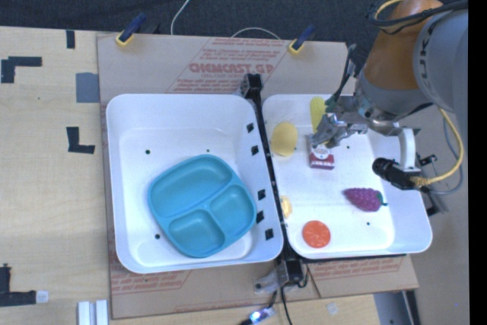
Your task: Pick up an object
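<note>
My gripper [326,138] hangs over the back half of the right bin [415,240], coming in from the right. Just below its tip lies a small red and white packet [322,159] on the bin floor; whether they touch I cannot tell. A pale yellow lemon-like fruit [284,138] lies to the left of the gripper, near the divider. A yellow banana-like piece [316,111] sits just behind it. Purple grapes [364,199] and an orange round fruit [316,234] lie nearer the front.
The left bin [125,133] holds a blue divided plate [202,205]. A small yellow item [285,205] rests against the divider in the right bin. A black part with cables [394,172] juts from the arm over the right bin's right side.
</note>
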You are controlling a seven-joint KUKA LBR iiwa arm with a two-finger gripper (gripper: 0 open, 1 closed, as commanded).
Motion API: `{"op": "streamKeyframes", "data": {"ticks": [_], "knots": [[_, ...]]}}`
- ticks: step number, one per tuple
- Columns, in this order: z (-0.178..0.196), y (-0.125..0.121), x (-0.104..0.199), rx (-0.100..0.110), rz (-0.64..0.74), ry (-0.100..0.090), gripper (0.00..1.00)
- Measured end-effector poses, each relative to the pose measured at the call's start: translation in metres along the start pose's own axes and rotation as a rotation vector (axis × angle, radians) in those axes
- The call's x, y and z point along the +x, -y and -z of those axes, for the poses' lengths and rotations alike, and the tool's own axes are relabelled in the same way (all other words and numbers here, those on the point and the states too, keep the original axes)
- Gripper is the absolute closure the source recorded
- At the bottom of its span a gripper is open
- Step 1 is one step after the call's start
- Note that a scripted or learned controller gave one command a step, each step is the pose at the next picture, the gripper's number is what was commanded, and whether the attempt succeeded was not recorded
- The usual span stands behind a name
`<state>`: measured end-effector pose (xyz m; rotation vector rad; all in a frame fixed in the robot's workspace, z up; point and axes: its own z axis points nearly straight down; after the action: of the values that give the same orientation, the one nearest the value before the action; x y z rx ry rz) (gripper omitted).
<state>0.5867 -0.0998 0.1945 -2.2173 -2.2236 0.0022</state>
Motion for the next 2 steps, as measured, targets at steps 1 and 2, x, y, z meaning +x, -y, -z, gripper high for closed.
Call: {"op": "streamKeyframes", "data": {"ticks": [1, 2], "knots": [[0.011, 0.0, 0.0, 0.004, -0.001, -0.001, 1.0], [0.019, 0.005, 0.055, 0.006, 0.004, -0.002, 1.0]]}}
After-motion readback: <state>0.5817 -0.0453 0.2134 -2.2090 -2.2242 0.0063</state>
